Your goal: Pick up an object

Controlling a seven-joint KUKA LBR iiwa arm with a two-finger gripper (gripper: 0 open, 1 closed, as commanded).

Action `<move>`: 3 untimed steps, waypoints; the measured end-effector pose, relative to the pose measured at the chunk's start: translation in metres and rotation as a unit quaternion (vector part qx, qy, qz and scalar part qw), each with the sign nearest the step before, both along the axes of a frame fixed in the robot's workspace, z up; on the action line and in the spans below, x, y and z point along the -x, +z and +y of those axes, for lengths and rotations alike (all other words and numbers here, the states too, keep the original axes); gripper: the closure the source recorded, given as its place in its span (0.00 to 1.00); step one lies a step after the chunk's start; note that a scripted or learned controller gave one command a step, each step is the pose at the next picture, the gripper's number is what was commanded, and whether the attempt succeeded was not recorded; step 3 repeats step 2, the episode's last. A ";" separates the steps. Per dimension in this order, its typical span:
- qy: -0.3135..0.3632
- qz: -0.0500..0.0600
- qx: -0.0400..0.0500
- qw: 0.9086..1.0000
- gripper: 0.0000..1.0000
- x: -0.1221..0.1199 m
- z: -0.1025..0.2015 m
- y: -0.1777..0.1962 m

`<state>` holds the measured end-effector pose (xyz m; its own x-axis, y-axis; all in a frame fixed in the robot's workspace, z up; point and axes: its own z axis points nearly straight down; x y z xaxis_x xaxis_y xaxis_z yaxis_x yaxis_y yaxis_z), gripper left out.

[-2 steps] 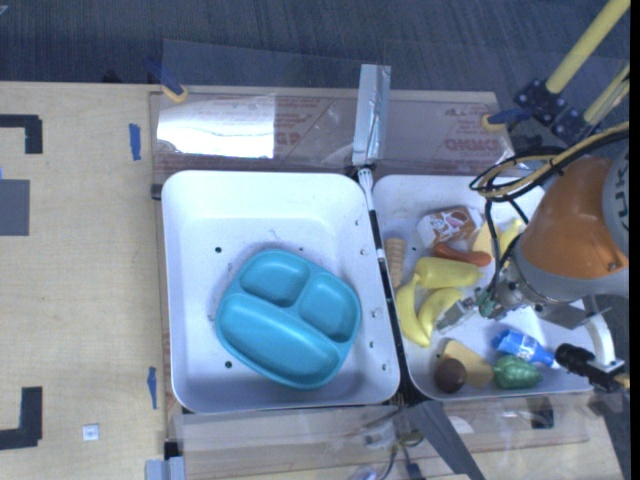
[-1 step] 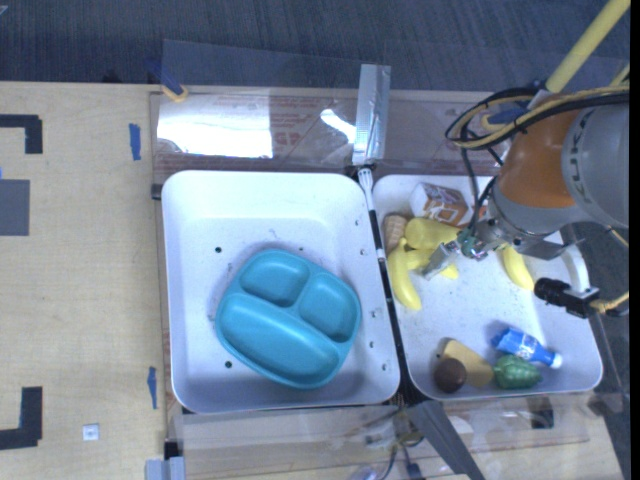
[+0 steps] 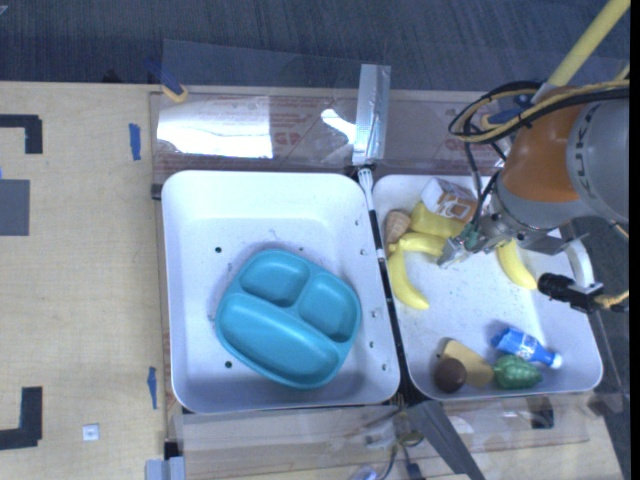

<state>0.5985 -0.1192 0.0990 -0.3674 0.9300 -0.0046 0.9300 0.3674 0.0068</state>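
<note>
The gripper [image 3: 462,245] hangs low over the far left part of the right bin [image 3: 590,373], right at the yellow bananas [image 3: 412,258]; whether anything is caught there I cannot tell. A blue bottle [image 3: 524,347], a green object [image 3: 516,373] and a brown object [image 3: 450,373] lie along the near side, and the left bin [image 3: 190,208] holds a blue divided plate [image 3: 288,315].
</note>
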 end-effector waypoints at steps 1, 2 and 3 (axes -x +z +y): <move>0.000 -0.001 0.000 1.000 0.00 0.000 0.000 0.000; 0.001 -0.001 0.000 1.000 1.00 -0.001 0.001 0.010; 0.001 -0.001 0.000 1.000 1.00 -0.001 0.001 0.010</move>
